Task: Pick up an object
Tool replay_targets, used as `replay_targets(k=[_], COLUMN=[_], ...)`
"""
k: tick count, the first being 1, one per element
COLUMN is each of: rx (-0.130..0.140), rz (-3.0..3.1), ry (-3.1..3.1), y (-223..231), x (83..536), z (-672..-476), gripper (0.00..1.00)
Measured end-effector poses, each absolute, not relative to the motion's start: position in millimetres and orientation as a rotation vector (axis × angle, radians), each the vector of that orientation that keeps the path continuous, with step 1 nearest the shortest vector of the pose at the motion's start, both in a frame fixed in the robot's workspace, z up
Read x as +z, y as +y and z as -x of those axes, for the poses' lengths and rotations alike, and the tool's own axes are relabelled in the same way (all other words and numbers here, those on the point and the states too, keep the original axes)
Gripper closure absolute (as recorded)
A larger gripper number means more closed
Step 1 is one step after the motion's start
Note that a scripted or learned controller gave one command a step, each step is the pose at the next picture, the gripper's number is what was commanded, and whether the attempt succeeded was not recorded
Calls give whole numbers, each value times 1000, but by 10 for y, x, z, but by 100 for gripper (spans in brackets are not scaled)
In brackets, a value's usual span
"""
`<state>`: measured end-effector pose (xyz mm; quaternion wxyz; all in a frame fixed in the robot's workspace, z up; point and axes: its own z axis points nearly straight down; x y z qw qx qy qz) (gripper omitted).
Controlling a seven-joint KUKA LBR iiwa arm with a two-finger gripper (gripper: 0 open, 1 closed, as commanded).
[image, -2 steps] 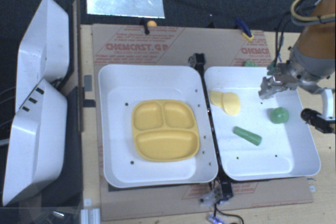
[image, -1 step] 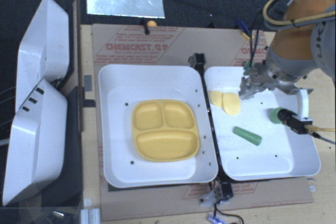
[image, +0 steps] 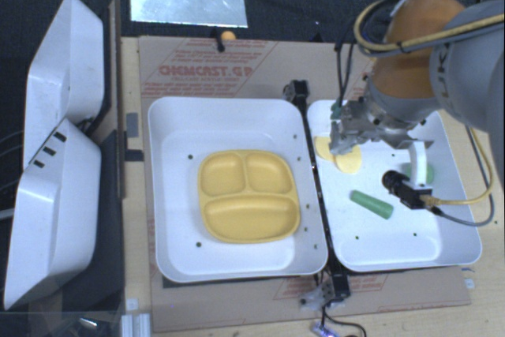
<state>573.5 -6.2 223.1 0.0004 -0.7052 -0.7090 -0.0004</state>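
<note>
**Hovering over the yellow disc in the right bin**

I am reaching in from the right, my gripper (image: 345,140) hanging over the left edge of the right bin (image: 394,249), near its far left corner. My wrist and cables are covering my fingertips, so I cannot tell whether they are spread or pressed together, and I am not seeing anything between them.

The right bin is carrying three things. A flat yellow disc (image: 347,160) is lying against the bin's left wall, partly under my gripper. A green cylinder (image: 372,204) is lying on its side near the middle of the bin floor, apart from the disc. A pale green piece (image: 421,167) is standing toward the right side, partly hidden behind the black fitting on my wrist; I cannot tell its shape.

The left bin (image: 170,249) is holding one thing: a yellow tray (image: 248,196) with three compartments, two small ones on the far side and one long one on the near side. It is sitting flat in the middle of the bin floor, and its compartments are holding nothing.

The two bins are touching along their shared edge, resting on a cardboard sheet (image: 205,63) on the bench.
</note>
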Motion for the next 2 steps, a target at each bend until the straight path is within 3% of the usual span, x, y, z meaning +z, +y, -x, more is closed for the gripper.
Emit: replay_targets(k=[2], rx=[-1], rz=[2215], ry=[-2227], y=[1041], x=[2086], z=[-5530], gripper=[100])
